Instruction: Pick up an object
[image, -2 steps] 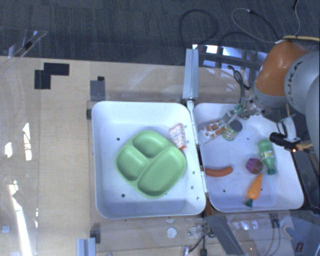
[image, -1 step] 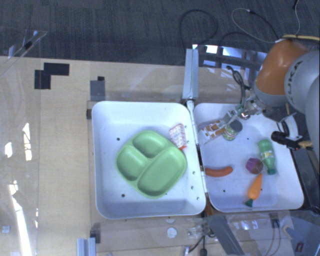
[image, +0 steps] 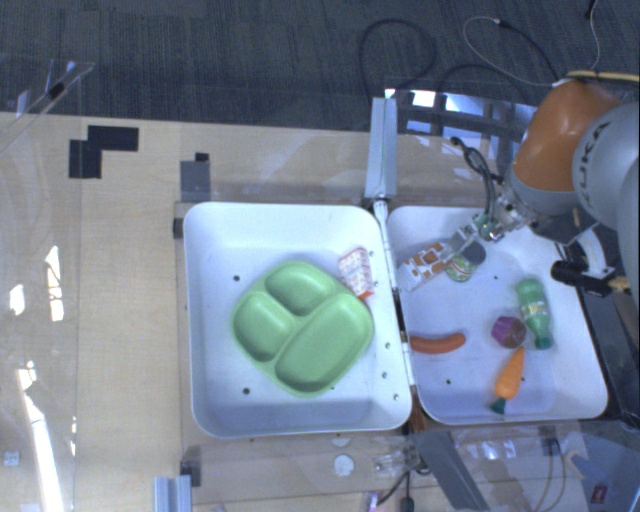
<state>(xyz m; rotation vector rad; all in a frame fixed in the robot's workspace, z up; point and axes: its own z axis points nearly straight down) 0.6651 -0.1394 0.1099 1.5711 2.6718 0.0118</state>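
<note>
In the right bin (image: 450, 395) lie a red sausage (image: 437, 343), an orange carrot (image: 510, 375), a green bottle (image: 534, 312), a purple lump (image: 508, 331), a brown-and-white wrapper (image: 426, 262) and a small round greenish can (image: 463, 266). My gripper (image: 481, 233) hangs low over the bin's back part, just above and right of the can and the wrapper's far end. A small red-and-white packet (image: 356, 273) leans at the right wall of the left bin.
A green divided plate (image: 303, 327) takes up the middle of the left bin (image: 215, 290). The grey arm with its orange band (image: 556, 135) crosses the back right corner. A metal rail (image: 378, 150) and cables stand behind the bins.
</note>
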